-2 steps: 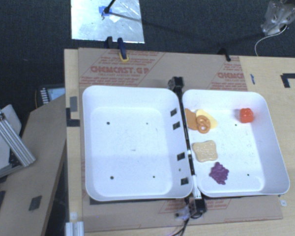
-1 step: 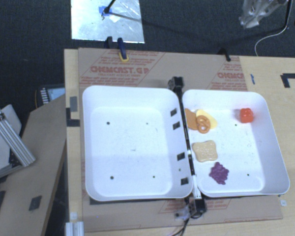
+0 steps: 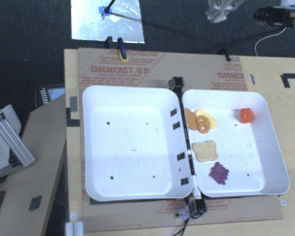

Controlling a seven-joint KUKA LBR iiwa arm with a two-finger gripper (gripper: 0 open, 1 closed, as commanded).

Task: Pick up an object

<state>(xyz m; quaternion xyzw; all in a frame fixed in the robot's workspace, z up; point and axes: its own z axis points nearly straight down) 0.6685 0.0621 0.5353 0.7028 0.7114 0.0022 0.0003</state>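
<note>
Gripper high above the table's far edge, objects lying in the right bin.

The gripper (image 3: pixel 221 9) hangs blurred beyond the far right corner of the table (image 3: pixel 152 65), well apart from both bins; whether it is released or clenched I cannot tell. In the right bin (image 3: pixel 270 146), an orange and yellow toy (image 3: pixel 202 121) lies against the left wall near the far edge. A red object (image 3: pixel 246 115) sits near the far right corner. A tan bread slice (image 3: pixel 205 151) rests by the left wall, with a purple grape cluster (image 3: pixel 219 173) just beside it toward the near edge. The left bin (image 3: pixel 132 141) adjoins it.
</note>
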